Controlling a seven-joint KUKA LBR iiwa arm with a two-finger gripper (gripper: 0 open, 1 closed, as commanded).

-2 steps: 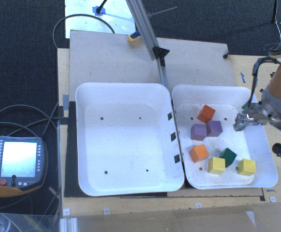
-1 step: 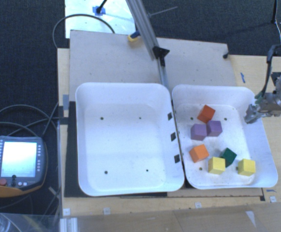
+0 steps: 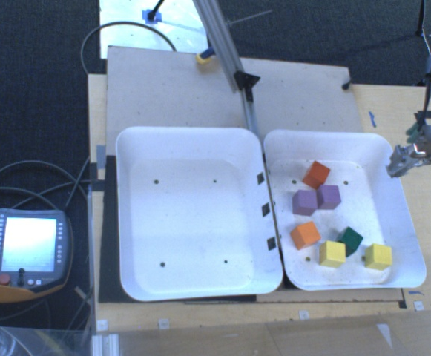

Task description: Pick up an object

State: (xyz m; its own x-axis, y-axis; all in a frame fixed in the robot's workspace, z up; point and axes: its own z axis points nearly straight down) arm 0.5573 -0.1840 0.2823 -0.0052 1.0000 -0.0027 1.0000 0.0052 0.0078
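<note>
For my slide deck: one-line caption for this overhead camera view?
End effector at the right bin's outer rim, seven coloured blocks inside; left bin alongside.

Single fixed camera, mounted above counter (image 3: 200, 73), looking down at slant. Far enough back to frame both white bins whole: left bin (image 3: 137, 199), right bin (image 3: 400, 221). Far edge of counter toward top of frame, near edge at bottom. Dark floor visible beyond counter at top and left. Teach pendant (image 3: 26, 254) at left margin. Tool (image 3: 412, 154) enters at right edge.
</note>
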